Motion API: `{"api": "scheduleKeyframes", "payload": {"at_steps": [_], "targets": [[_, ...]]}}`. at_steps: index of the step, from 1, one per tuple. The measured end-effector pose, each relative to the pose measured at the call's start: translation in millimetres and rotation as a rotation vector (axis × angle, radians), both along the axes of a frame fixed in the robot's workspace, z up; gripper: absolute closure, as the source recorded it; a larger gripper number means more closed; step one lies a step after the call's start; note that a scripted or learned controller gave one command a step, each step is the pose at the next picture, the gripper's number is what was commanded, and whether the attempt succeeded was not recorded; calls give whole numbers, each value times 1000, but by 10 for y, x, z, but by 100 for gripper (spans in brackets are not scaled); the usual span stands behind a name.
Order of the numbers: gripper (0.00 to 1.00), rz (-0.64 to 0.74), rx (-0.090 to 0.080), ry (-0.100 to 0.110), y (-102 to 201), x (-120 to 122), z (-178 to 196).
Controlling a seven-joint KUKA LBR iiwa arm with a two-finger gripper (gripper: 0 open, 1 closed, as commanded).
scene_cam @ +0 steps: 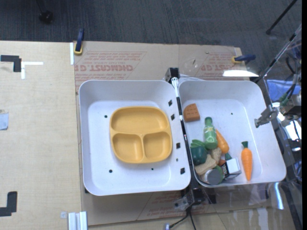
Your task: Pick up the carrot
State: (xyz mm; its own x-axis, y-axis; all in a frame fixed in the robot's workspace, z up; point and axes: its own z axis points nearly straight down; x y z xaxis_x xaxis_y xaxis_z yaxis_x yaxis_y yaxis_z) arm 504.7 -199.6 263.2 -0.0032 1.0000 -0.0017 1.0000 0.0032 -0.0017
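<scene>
The carrot (246, 162), orange with a green top, lies lengthwise near the right wall of the right white bin (240, 104), its leafy end pointing away from the front. My gripper (266, 116) hangs at the bin's right rim, up and to the right of the carrot and well apart from it. Nothing shows in its grasp. The arm behind it is mostly cut off by the view's right side.
Left of the carrot sits a cluster: a green bottle (209, 131), a second orange piece (222, 142), a green pepper (197, 152), a tan piece (207, 166) and a small can (215, 176). A brown block (191, 112) lies farther back. The left bin holds a yellow divided plate (141, 134).
</scene>
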Motion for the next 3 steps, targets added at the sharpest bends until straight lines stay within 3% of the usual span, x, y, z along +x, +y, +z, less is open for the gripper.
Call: {"api": "scheduleKeyframes", "payload": {"at_steps": [1,2,3], "targets": [[0,86,1,-3,275,-258,-1716],[100,81,-1,-7,265,-237,-1622],[100,78,0,-1,984,-212,-479]]}}
